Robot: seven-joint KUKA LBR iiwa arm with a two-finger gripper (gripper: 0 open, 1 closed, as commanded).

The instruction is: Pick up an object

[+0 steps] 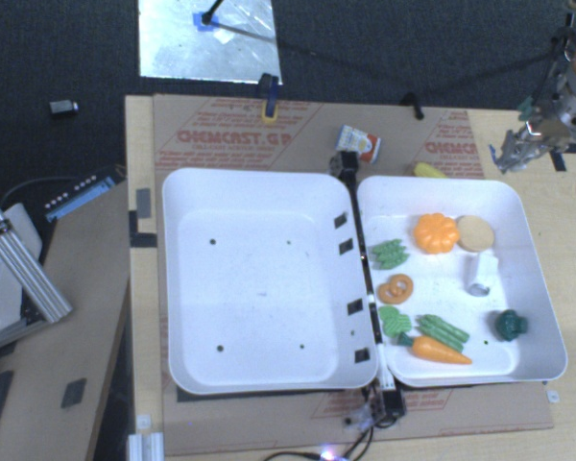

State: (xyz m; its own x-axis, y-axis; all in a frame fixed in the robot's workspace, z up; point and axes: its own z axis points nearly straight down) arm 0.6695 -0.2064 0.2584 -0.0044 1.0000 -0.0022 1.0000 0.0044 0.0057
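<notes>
Left of gripper (515, 152): pumpkin (436, 233).

Silver sheet (209, 27) beyond cardboard base (240, 133)

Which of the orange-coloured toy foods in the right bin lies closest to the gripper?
The orange pumpkin, near the bin's far side, lies closest to the gripper. The pretzel sits mid-bin, and the carrot lies at the near edge, farthest away.

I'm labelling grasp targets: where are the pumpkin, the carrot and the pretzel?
pumpkin (436, 233), camera view, middle of its orange top.
carrot (438, 351), camera view, middle of its orange body.
pretzel (396, 289), camera view, on its brown ring.
</notes>
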